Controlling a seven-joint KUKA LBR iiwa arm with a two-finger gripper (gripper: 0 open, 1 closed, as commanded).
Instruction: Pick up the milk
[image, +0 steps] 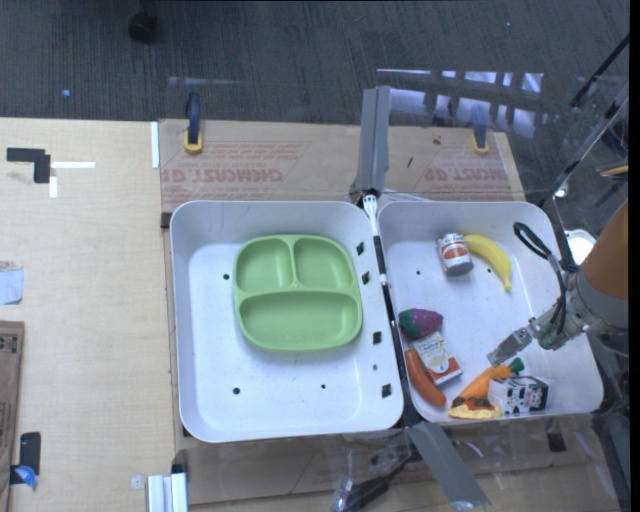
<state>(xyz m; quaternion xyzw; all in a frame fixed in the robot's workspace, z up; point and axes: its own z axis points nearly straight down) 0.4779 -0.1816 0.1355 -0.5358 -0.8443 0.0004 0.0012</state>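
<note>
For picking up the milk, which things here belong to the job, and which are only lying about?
Belongs to the job:
milk carton, right bin, gripper

Only lying about:
green plate, left bin, can, banana, grapes, juice box, hot dog, carrot

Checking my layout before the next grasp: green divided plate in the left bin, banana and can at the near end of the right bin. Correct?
Not quite. The camera view shows the banana and can at the far end of the right bin, not the near end. The green divided plate does sit in the left bin.
</note>
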